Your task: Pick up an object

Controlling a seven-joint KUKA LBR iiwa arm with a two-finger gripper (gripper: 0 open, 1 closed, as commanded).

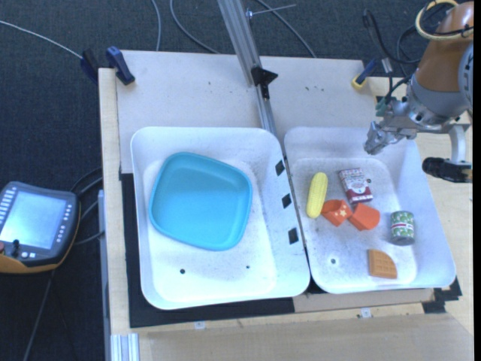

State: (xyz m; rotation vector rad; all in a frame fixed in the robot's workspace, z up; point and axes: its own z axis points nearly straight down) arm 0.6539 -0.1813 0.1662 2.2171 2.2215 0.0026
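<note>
The right bin (421,194) holds a yellow corn cob (317,194), a small red-and-white carton (355,185), two orange-red blocks (337,212) (364,217), a green-labelled can (402,226) and an orange waffle-like piece (382,264). My gripper (376,142) hangs over the bin's far edge, above and to the right of the carton, with nothing seen between its fingers. The left bin (143,156) holds a light blue plate (201,199).
A slanted metal pole (244,32) runs down to the gap between the bins. Blue clamps (120,65) sit at the bench's far left corner. A teach pendant (34,226) lies on the floor at left. Cables cross the dark carpet behind.
</note>
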